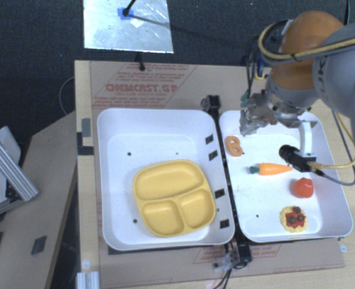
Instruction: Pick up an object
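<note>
gripper (249, 127) above pretzel (233, 145), likely lining up a pick | aperture: cannot tell | nothing visibly held

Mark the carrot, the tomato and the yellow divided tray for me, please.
carrot (275, 169), camera view, middle of its orange body.
tomato (303, 188), camera view, centre of its red top.
yellow divided tray (165, 182), camera view, floor of its large upper compartment.

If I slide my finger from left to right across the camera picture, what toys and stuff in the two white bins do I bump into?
yellow divided tray → orange pretzel → toy carrot → little pizza → red tomato. The end effector hangs above the pretzel, at the far end of the right bin.
</note>
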